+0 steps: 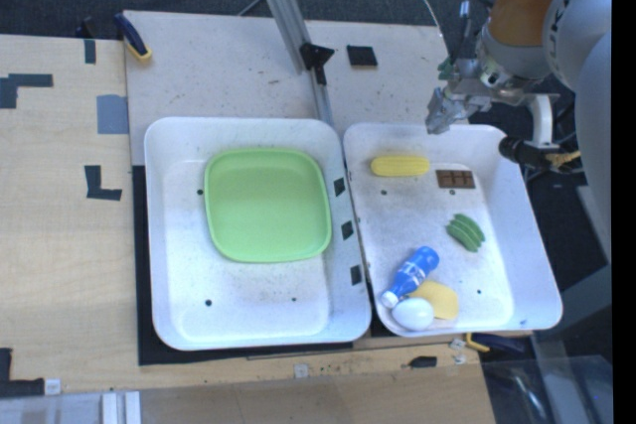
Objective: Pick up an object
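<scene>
Tool (440, 117) hangs over far rim of right shallow white bin (517, 213); whether closed or apart cannot be told; nothing seen in grasp. In that bin: yellow corn cob (399, 166), brown chocolate bar (456, 179), green ridged pickle (465, 232), blue bottle with white cap (409, 275), white egg (413, 314), yellow slice (440, 299). Left white bin (174, 243) carries pale green square plate (267, 205). Pale speckled board surface (219, 65) bears black tape squares; no legible writing.

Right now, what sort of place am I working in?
Probably a robotics lab's picking bench: two white bins, toy food like the corn cob, tape marks on the benchtop, and the claw.
</scene>
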Tool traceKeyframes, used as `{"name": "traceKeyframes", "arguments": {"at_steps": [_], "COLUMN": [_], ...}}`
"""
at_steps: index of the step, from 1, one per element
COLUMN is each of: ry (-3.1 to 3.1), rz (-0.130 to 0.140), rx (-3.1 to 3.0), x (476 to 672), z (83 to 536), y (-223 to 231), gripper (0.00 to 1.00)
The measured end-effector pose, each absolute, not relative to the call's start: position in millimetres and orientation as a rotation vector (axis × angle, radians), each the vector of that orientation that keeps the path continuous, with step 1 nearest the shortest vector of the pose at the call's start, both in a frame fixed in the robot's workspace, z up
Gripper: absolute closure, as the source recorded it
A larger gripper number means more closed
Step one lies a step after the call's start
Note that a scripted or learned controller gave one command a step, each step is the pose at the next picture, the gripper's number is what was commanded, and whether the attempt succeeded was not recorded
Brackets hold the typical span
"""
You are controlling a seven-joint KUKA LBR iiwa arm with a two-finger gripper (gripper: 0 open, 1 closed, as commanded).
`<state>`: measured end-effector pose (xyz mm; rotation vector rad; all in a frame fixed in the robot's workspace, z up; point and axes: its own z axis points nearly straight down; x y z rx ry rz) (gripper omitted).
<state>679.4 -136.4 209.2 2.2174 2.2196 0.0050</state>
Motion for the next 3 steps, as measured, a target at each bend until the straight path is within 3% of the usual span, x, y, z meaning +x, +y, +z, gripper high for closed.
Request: {"name": "traceKeyframes", "arguments": {"at_steps": [1,3], "ry": [2.219,2.226], "rz": [0.004,0.002], "rx": [2.218,2.217], "x": [680.1,638.3], "z": [262,270], "y": [-136,-35], "gripper": [1.00,1.00]}}
